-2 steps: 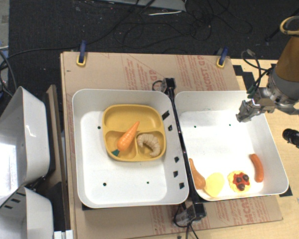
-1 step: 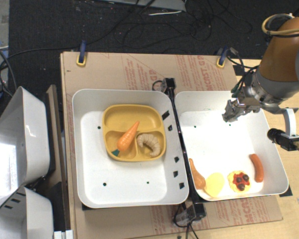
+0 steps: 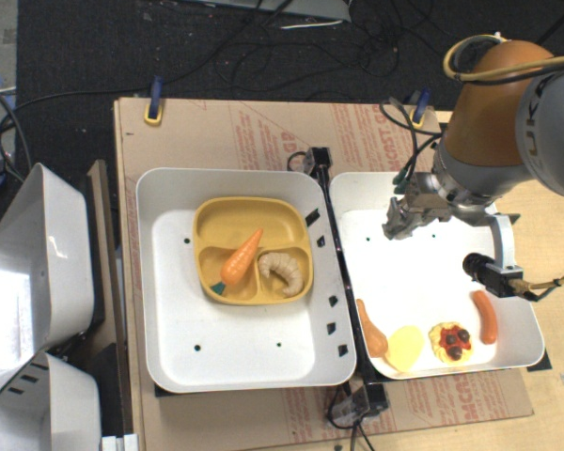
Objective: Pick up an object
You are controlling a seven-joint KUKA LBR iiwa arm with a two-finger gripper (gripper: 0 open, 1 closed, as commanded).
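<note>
Two shallow white bins sit side by side on the bench. In the left bin (image 3: 169, 346) rests a yellow divided plate (image 3: 253, 250) holding a toy carrot (image 3: 242, 257) and a pale shrimp (image 3: 283, 271) in neighbouring compartments. The right bin (image 3: 423, 271) has four toys along its near edge: an orange drumstick-like piece (image 3: 370, 329), a yellow disc (image 3: 405, 347), a small pizza with red toppings (image 3: 451, 341) and a red sausage (image 3: 488, 317). The gripper (image 3: 406, 216) hangs over the far part of the right bin, well apart from those toys, with nothing visibly in its grasp; whether it is released or clenched cannot be told.
</note>
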